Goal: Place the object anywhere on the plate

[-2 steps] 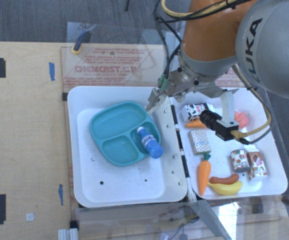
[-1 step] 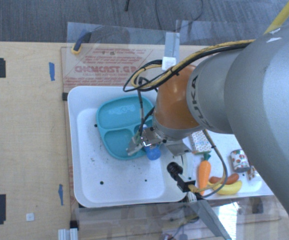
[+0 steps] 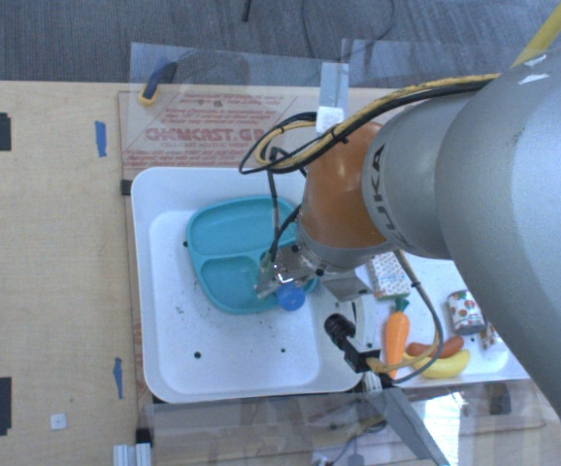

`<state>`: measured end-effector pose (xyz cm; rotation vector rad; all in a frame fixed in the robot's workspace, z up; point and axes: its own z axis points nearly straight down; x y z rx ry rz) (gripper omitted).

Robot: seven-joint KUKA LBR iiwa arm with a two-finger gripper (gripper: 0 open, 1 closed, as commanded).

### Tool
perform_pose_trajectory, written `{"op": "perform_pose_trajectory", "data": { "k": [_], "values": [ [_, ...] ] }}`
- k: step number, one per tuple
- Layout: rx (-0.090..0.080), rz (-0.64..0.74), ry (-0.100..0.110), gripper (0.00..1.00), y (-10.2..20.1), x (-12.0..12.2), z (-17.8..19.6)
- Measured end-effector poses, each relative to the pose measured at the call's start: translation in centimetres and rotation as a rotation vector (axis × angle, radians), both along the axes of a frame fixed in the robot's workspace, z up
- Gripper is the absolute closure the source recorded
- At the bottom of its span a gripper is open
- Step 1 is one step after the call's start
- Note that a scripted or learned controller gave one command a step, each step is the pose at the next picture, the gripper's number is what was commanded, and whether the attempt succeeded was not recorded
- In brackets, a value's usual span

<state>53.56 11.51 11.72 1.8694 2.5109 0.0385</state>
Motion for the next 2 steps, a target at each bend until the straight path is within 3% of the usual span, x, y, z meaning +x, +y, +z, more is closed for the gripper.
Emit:
{"op": "perform_pose_trajectory", "data": {
  "k": [1,2],
  "values": [
    [-0.013,-0.054,0.024,1.00,5.8,0.1,12.8],
    [-0.015,0.085,0.026,1.00,-1.0,-0.5,14.5]
  ]
}}
